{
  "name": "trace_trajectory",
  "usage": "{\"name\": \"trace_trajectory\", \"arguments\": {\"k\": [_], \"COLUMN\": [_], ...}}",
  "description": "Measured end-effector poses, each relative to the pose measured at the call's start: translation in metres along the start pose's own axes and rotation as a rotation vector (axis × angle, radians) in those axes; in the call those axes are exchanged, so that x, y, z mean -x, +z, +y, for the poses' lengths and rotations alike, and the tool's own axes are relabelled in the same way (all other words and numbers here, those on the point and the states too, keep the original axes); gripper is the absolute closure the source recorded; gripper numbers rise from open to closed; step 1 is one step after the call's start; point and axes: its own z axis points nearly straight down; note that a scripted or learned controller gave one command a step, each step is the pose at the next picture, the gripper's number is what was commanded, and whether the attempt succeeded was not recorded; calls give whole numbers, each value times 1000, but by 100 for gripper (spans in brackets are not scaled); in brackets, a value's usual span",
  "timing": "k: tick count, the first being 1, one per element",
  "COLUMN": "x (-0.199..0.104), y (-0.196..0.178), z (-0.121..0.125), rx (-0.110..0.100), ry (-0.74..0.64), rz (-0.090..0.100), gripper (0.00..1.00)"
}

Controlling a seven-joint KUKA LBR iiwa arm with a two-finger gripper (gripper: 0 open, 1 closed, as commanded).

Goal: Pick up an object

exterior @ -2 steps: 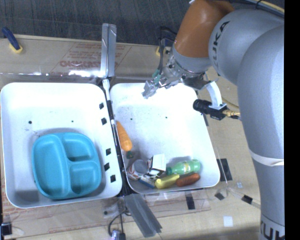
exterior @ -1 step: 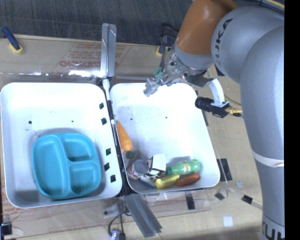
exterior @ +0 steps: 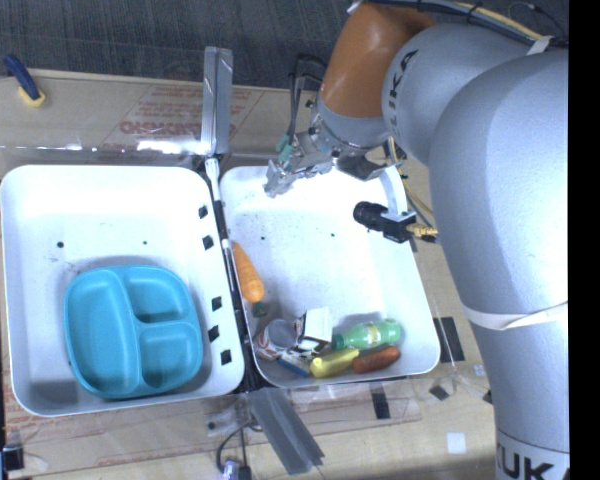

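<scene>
Your gripper [exterior: 283, 173] hangs over the far rim of the right bin [exterior: 420, 298], near its left corner. You cannot tell how it is set, and nothing shows in it. The objects lie well apart from it, crowded along the near wall: a carrot [exterior: 247, 272] against the left wall, then a green bottle [exterior: 365, 333], a yellow piece [exterior: 333, 363] and a brown one [exterior: 377, 359]. The middle floor is bare. The left bin [exterior: 20, 198] holds a blue tray [exterior: 130, 330].

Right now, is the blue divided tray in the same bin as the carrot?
No, the blue tray lies in the left bin, while the carrot lies in the right bin.
</scene>
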Motion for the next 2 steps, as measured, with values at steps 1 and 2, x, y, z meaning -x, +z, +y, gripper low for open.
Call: {"name": "trace_trajectory", "arguments": {"k": [1, 2], "x": [0, -21], "y": [-10, -30], "z": [0, 6], "rx": [0, 4], "ry": [-5, 33], "rz": [-1, -2], "gripper": [100, 100]}}
